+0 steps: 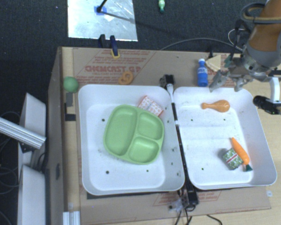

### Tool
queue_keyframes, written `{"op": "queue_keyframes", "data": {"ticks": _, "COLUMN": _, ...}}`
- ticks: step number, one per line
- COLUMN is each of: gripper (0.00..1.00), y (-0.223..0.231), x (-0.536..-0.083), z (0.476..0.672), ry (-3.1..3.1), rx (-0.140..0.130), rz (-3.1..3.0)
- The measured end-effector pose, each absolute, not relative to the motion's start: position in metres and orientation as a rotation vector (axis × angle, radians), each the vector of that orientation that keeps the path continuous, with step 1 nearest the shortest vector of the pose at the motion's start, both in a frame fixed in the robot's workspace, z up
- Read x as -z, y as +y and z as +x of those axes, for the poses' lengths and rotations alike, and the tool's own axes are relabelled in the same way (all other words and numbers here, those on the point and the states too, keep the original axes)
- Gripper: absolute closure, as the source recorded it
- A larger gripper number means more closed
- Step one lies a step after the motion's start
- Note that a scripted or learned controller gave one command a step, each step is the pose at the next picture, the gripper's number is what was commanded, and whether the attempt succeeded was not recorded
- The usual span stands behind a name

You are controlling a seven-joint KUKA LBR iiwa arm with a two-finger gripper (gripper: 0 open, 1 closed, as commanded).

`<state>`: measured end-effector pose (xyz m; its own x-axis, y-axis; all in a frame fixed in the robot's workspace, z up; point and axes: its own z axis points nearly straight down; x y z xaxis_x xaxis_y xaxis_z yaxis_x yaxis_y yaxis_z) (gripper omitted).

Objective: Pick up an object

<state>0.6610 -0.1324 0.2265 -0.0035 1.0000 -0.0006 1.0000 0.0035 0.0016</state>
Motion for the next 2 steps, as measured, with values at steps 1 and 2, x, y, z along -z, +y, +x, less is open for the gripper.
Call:
{"op": "queue_keyframes", "data": {"ticks": 1, "gripper": 0.0, "y": -0.148, "x": -0.097, "z": 0.669, "ry": 2.221, "rx": -0.004, "rz": 2.215}}
{"op": "queue_keyframes", "data": {"ticks": 2, "gripper": 0.0, "y": -0.2, "x": -0.085, "z": 0.669, "ry": 2.222, "rx": -0.002, "rz": 2.217}}
